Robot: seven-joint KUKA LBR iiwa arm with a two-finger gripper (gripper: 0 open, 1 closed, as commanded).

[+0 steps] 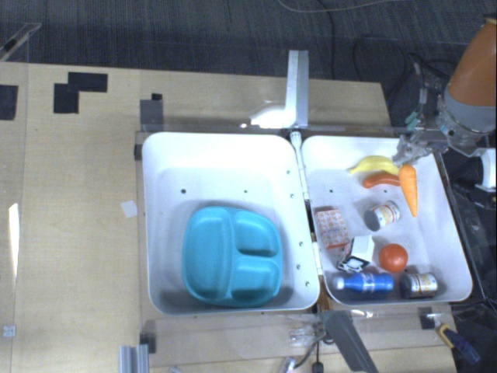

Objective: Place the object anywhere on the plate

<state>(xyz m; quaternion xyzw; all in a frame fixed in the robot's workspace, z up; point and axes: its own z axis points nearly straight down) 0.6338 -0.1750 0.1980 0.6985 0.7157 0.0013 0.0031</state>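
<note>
left bin (155, 208): blue divided plate (231, 256) lies at its near side | right bin (458, 263): blue bottle (363, 284), dark can (420, 284), red tomato (394, 257) near edge; silver can (382, 214), snack packet (331, 228) mid; banana (371, 164) far | gripper (409, 152) at far right corner, fingers pinching carrot (408, 189) by its top, carrot hanging over right bin

The arm (475, 76) reached in from the right edge, its orange band above a grey wrist. Below the wrist the gripper (409, 148) pointed down and leftward. Its fingers were too small and blurred to judge their spacing.
</note>
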